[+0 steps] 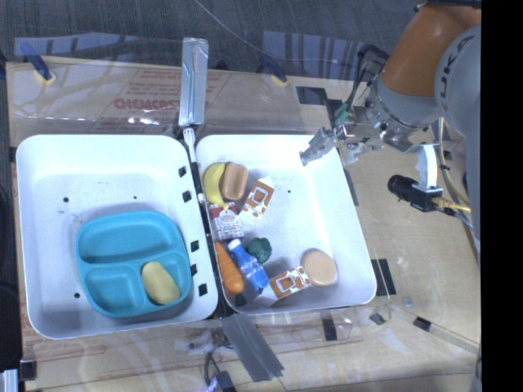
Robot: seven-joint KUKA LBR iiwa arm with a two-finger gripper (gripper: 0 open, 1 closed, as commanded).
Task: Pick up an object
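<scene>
Claw (315, 149) hovers at the right bin's (347, 219) upper right rim; its state cannot be determined. Nearest target, the hot dog (234, 180), lies left and below, long axis roughly upright

**Even overhead light, soft detail across the bench**

Bright, diffuse light falls from above on the two white bins (49, 219), which come close to washing out. Glare streaks the clear plastic sheet (106, 96) behind them. Shadows are faint and short beside the blue tray (122, 243). The dark floor (98, 6) looks grainy, and the picture is slightly soft throughout.
</scene>
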